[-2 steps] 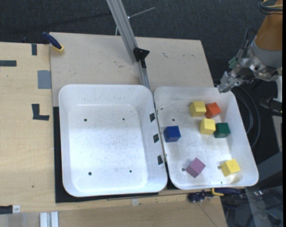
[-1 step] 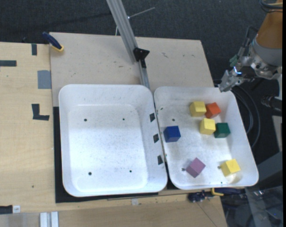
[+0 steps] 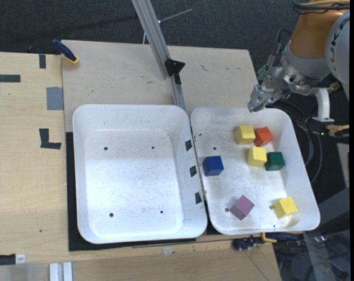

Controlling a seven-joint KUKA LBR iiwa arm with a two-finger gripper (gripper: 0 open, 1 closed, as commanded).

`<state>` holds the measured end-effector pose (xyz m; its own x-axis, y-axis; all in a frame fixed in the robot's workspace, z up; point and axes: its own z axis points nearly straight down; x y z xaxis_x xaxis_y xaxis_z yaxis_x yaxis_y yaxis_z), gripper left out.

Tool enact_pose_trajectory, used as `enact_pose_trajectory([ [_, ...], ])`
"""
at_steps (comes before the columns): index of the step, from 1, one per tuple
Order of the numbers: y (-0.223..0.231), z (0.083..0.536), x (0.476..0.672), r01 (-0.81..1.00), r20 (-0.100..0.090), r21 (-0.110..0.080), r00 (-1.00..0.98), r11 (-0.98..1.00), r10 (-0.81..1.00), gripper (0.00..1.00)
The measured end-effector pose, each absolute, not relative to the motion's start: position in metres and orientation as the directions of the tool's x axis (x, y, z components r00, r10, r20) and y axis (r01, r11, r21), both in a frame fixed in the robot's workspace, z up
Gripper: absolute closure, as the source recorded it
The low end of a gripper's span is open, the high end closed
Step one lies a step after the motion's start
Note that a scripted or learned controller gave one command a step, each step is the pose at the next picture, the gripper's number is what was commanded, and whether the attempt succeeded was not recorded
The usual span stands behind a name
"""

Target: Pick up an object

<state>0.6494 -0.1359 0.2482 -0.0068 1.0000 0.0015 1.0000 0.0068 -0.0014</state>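
Hovering fingers [image 3: 257, 102], state unclear, above the right bin's [image 3: 299, 157] far rim, near yellow cube [image 3: 244, 134].

Even, fairly bright overhead light leaves only faint, soft shadows beside the blocks in the right bin [image 3: 299, 174]. The left bin [image 3: 83, 122] looks nearly washed out, and the whole frame is slightly soft and grainy.

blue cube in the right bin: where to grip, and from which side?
Probably from straight above, fingers on two opposite side faces of the blue cube. It sits alone near the right bin's left wall, apart from the other blocks. It looks slightly rotated, so turn the gripper to match. Closing along the wall keeps the fingers clear of it.
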Motion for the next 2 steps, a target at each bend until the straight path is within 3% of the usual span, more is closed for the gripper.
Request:
enact_pose_trajectory([
  [2, -0.022, 0.258, 0.653, 1.0, 0.002, -0.001, -0.008, 0.008, 1.0, 1.0],
])
